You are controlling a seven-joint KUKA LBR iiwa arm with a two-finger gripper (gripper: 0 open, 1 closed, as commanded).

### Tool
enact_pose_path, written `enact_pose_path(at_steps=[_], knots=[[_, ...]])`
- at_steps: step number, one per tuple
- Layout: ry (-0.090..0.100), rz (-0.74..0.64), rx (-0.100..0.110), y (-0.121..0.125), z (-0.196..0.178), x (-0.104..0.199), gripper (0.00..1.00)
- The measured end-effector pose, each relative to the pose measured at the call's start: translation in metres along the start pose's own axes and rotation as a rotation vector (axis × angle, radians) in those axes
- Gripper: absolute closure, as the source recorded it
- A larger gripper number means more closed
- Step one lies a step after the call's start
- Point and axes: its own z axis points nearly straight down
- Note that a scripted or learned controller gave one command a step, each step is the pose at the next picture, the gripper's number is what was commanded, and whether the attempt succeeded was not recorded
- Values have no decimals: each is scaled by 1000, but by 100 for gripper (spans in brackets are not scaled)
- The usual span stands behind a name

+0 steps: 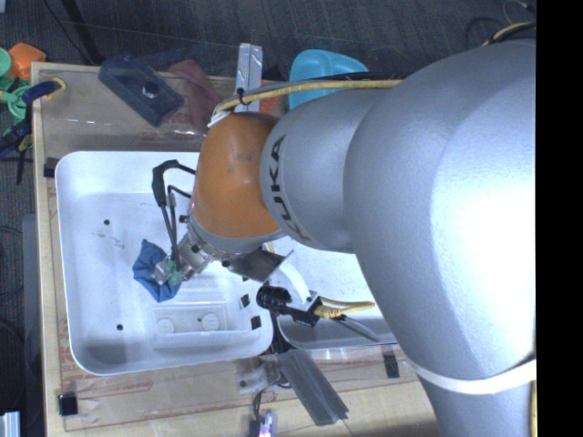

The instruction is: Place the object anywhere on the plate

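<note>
The arm enters from the right of the frame and covers most of the right half, its orange band sitting over the centre; the end effector [173, 267] is low in the left white bin [77, 208], at centre-left of the frame, right at a crumpled blue object [148, 267]. The object lies on the bin floor with its right end touching or tucked under the end effector tip; a small greenish bit shows at that contact point. Cannot tell whether the end effector is spread or pressed together, the wrist blocks it, so no claim of a hold. Likely step: picking the object, since the tool is angled down onto it from the right. No plate can be made out; a raised rectangular white piece with 2 round marks [191, 321] sits just below the object in the same bin, unclear what it is. The right bin [314, 271] is mostly under the arm, just a white sliver showing. Black cable loop [164, 185] hangs beside the wrist above the object, could snag if the arm swings left. Open room: upper and left bin floor is bare, lower left too. The bin walls close in at the left and bottom edges, and the object sits well clear of both. On the worktop beyond the bin, upper frame, a dark block [141, 89] and a cyan thing [323, 66].
</note>
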Motion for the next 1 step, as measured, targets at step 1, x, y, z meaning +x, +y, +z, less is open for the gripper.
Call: enact_pose_path(at_steps=[1], knots=[[0, 40, -1, 21, -32, -42, 100]])
